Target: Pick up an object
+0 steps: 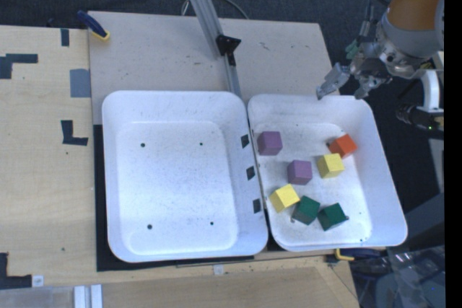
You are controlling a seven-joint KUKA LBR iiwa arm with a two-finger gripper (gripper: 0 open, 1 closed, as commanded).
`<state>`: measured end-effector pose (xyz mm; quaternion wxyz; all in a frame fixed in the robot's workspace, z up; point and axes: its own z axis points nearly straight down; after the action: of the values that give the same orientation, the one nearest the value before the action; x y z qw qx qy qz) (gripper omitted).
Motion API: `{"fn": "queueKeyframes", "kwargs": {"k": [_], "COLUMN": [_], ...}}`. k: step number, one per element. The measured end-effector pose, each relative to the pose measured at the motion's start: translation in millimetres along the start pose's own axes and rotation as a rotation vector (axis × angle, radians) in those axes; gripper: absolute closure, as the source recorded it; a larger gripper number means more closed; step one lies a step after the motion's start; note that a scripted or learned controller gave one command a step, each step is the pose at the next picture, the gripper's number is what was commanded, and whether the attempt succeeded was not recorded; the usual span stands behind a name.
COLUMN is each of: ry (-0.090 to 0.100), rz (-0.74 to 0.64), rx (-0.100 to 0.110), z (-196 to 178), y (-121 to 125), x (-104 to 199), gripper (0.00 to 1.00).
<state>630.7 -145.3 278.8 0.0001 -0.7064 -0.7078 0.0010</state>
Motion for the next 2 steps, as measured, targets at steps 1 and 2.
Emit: {"fn": "queueKeyframes", "kwargs": {"k": [1, 2], "ry": [0.003, 0.002], "rz": [0.004, 0.007], "rx": [0.01, 0.009], "z": [62, 173], "y": [-93, -134], "x": [2, -61], "gripper": [0.0, 0.0]}}
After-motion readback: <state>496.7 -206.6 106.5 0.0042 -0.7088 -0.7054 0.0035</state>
